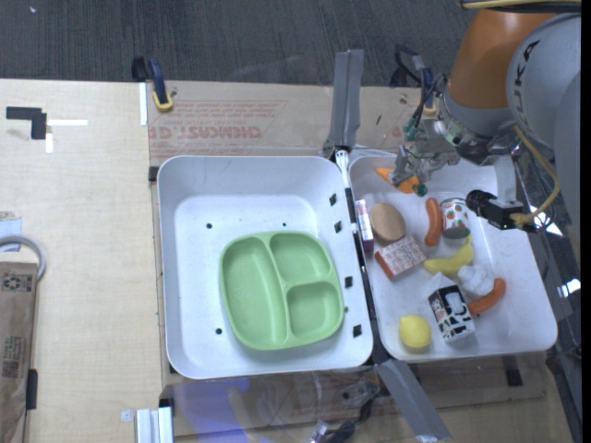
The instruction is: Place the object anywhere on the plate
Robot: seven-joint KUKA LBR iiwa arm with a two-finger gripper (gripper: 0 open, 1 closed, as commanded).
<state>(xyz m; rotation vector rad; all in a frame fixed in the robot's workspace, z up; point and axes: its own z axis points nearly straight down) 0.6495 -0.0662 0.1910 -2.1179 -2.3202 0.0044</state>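
A green plate (pixel 277 289) with three compartments lies in the left white bin (pixel 185 210), nothing on it. My gripper (pixel 413 169) hangs over the far left corner of the right bin (pixel 526 326). A small orange carrot with a green tip (pixel 410 185) shows just under the gripper, touching or nearly touching it. Whether the carrot is gripped is not visible from here.
The right bin holds several toy foods: a brown potato (pixel 388 221), a red sausage (pixel 431 221), a banana (pixel 450 261), a small red box (pixel 400 258), a lemon (pixel 416 331), a black-and-white can (pixel 450 312). A metal divider (pixel 348 100) stands between the bins.
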